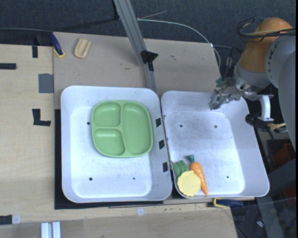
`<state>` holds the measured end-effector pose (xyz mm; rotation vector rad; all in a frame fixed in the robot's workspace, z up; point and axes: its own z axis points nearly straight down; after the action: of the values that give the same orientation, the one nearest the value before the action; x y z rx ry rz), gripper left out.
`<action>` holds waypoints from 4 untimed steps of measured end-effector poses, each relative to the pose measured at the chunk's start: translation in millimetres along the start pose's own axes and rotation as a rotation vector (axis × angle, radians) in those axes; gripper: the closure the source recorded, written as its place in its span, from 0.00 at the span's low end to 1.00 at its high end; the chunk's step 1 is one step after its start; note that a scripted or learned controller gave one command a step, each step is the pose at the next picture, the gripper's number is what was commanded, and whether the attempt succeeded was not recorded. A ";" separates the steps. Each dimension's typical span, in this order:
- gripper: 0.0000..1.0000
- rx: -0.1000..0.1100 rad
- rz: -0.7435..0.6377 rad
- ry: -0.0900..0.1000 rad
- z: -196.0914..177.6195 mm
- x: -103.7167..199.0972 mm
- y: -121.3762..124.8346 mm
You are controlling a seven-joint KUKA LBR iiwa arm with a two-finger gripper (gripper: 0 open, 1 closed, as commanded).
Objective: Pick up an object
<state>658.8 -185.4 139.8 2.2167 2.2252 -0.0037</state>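
Observation:
An orange carrot (199, 176) with a green top lies in the right bin's near left corner. A yellow round piece (188, 183) touches it, and a green piece (180, 167) sits just behind. My gripper (217, 101) hangs over the far edge of the right bin (238, 148), well away from these objects. Nothing shows between its fingers.
The left bin (72, 148) holds a green divided plate (122, 128). A grey metal pole (134, 31) slants across the bench behind the bins. A small tan object (82, 48) lies on the bench at the far left.

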 end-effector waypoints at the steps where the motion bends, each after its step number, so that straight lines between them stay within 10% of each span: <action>1: 1.00 -0.006 0.001 0.002 -53.8 9.7 6.3; 3: 1.00 -0.005 0.002 0.001 -154.8 10.0 11.9; 4: 1.00 0.001 -0.001 0.003 -151.8 57.7 4.0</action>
<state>662.8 -127.4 291.4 2.2171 2.2283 -0.0012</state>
